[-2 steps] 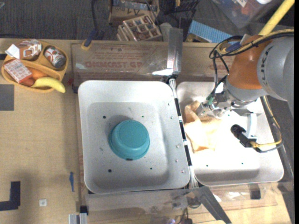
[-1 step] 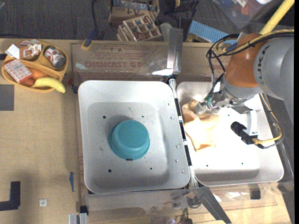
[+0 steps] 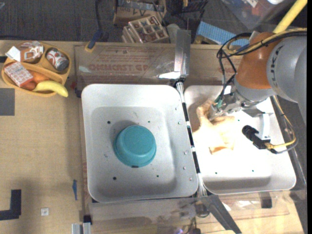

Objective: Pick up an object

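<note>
Low in the right bin [image 3: 273,179], toward its upper left corner, the gripper [image 3: 222,112] sits over a pale tan object [image 3: 207,115] that lies against the bin's left wall; glare washes out this part of the frame, and whether it is spread or pinching anything I cannot tell. Just below it, nearer the middle of the bin, lies a small orange-edged piece [image 3: 219,146], apart from the tan one. To the right, a black fitting with a yellow cable [image 3: 256,136] hangs from the arm [image 3: 273,67] close over the bin floor. Further left, the left bin [image 3: 97,101] holds a teal bowl [image 3: 135,146], upside down near its centre, well apart from the arm. At the upper left of the frame a yellow tray of toy food [image 3: 34,69] rests on the surface [image 3: 39,155]. The risk, as I judge it: the tan object sits so near the wall that a closing grip could catch the rim or merely push the thing flat, and the loose cable might snag on lifting
</note>
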Robot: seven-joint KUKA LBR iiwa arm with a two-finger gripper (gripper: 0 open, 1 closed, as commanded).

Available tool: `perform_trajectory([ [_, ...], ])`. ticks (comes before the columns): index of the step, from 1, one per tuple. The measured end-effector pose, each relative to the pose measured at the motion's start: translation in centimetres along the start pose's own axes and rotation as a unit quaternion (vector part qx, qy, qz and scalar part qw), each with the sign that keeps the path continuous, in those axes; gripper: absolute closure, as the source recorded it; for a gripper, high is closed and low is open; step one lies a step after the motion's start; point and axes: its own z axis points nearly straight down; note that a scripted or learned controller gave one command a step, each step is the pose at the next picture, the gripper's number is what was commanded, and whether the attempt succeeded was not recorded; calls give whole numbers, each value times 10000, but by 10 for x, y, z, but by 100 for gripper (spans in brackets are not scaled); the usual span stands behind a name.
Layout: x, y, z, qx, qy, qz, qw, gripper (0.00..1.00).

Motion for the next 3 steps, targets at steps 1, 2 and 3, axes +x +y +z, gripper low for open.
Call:
perform_trajectory([
  [1,0,0,0,1,-2,2,10000,0],
  [2,-60,5,-1,71,18,-758,9971,0],
  [3,-21,14,12,45,2,-897,9960,0],
])
